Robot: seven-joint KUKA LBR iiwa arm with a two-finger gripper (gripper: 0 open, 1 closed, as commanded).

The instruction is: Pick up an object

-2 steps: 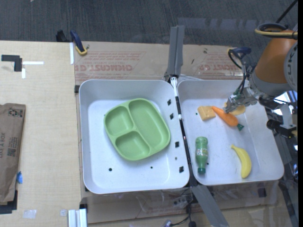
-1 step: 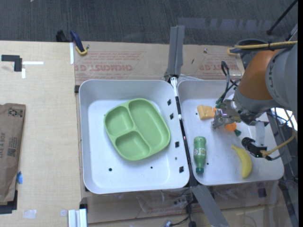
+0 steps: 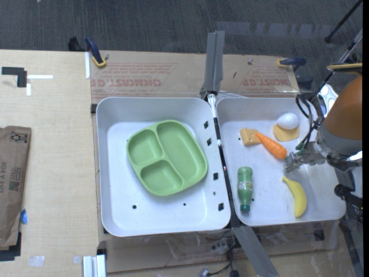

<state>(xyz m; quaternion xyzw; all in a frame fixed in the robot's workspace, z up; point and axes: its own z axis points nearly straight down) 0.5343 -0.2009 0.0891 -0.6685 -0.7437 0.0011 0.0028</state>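
a: tool (image 3: 291, 161) state?
b: can't tell. it sits low in the right bin (image 3: 260, 212), small and blurred against the white floor. nothing visibly between its tips.
a: nearest pick candidate?
b: carrot (image 3: 271, 145), just up and to the left of the tool, close but i can't tell if it touches. orange, tapered, smooth, lying diagonal. next is the banana (image 3: 296, 196), just below the tool, apart from it. yellow, curved, lying flat.
a: rest of that bin?
b: a yellow wedge (image 3: 248, 137) beyond the carrot's thick end, looks like cheese. white egg (image 3: 287, 120) above the tool, resting against a flat tan round piece (image 3: 285, 133), both look like toy food. green bottle (image 3: 244, 187) further left, on its side along the bin's left wall; round, probably rolls.
a: why is the arm there?
b: my read: it's lowered between carrot and banana for a grab. the carrot's narrow shape suits a two-finger pinch, and the banana's curve is less forgiving.
a: far side?
b: left bin (image 3: 115, 212) well away from the tool, holding a pale green divided tray (image 3: 167, 157), three compartments, matte plastic, rounded corners. both bins sit on the desk (image 3: 52, 126). pick not done yet.
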